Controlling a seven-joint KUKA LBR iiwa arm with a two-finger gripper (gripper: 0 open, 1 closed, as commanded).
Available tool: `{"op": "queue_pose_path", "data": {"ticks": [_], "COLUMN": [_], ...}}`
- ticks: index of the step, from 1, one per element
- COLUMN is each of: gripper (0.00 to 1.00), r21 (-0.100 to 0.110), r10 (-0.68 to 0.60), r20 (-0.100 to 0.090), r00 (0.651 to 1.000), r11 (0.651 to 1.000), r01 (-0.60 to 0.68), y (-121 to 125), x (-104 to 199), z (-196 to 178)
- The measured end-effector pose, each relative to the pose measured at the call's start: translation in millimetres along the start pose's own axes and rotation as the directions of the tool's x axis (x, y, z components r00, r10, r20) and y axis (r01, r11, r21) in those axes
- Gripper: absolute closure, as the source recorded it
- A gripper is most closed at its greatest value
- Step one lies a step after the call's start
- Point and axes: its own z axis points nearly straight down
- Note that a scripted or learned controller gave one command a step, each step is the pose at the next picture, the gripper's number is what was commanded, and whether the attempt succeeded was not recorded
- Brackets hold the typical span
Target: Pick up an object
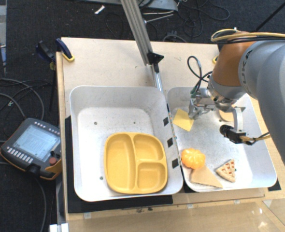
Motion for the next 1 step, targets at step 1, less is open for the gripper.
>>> {"op": "queue_pose_path", "data": {"ticks": [1], "gripper": [1.0], "r21": [-0.004], "r10": [-0.002], "r20": [0.0], "r00": [1.0], "r11": [1.0], "r01": [0.002], "y": [-5.2], "x": [7.3], "z": [-49.1]}}
